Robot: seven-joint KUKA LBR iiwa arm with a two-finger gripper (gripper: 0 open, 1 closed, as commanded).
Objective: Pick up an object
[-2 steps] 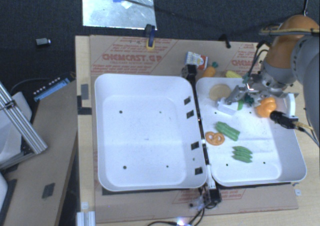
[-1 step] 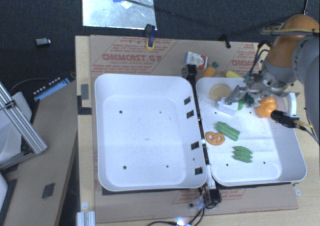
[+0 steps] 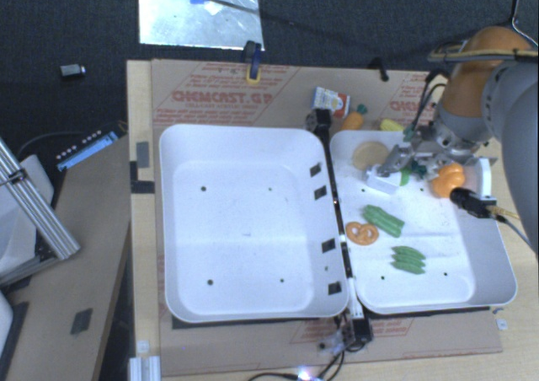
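While the gripper [image 3: 396,165] hovers low in the right bin [image 3: 493,287], its grip unreadable, nothing looks lifted: orange ball [image 3: 448,179] beside it, pretzel [image 3: 362,233] and green pods [image 3: 384,220] just below.

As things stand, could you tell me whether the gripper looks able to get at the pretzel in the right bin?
Probably yes. The pretzel lies flat on the right bin floor with open space above it, and the gripper hovers over the same bin. A green pod sits close beside it and might get nudged.
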